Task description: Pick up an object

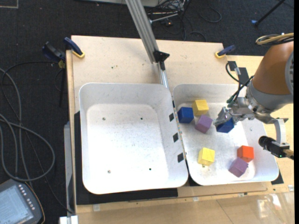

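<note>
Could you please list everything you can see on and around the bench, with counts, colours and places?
Bins: 2, white; left bin, right bin.
Blue cubes: 2; one near the divider, one at the gripper's tip.
Yellow cubes: 2; upper, lower.
Purple cubes: 2; centre, front.
Orange cube: 1, front right.
Clamps: 2, blue-yellow; back corners.
Arm: 1, orange-grey.
Gripper: 1, over right bin.

- The gripper [223, 120] sits low in the right bin [261, 174], a blue block [225, 126] between its fingers.
- Just left of that block: purple cube [203, 123], yellow cube [201, 107], another blue cube [185, 115].
</note>
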### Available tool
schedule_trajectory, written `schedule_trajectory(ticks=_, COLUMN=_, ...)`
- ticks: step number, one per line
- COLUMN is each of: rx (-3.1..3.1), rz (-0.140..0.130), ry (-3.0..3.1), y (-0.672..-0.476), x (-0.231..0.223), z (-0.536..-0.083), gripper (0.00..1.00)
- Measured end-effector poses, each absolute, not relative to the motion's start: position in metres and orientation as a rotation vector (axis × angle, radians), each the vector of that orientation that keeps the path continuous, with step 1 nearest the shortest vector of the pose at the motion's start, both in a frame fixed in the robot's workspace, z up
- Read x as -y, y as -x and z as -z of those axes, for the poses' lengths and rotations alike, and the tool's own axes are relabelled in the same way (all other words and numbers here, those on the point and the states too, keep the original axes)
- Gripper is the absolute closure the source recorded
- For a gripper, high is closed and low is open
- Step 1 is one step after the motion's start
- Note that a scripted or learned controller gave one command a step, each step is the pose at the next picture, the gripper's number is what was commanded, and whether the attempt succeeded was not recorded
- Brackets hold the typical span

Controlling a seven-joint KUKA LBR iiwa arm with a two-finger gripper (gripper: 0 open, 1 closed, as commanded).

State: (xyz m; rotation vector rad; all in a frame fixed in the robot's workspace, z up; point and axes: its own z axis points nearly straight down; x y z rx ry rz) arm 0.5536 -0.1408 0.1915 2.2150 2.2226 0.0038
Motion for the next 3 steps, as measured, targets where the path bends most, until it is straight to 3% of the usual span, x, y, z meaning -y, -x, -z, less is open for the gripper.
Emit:
schedule_trajectory(ticks=1, rx=-2.222, rz=-0.005, ry=-2.213, y=-0.555, x=0.141, z=-0.244, gripper=1.00)
schedule_trajectory(ticks=3, rx=-2.234, rz=-0.002, ry=-2.213, y=-0.534, x=0.031, z=-0.251, gripper=1.00)
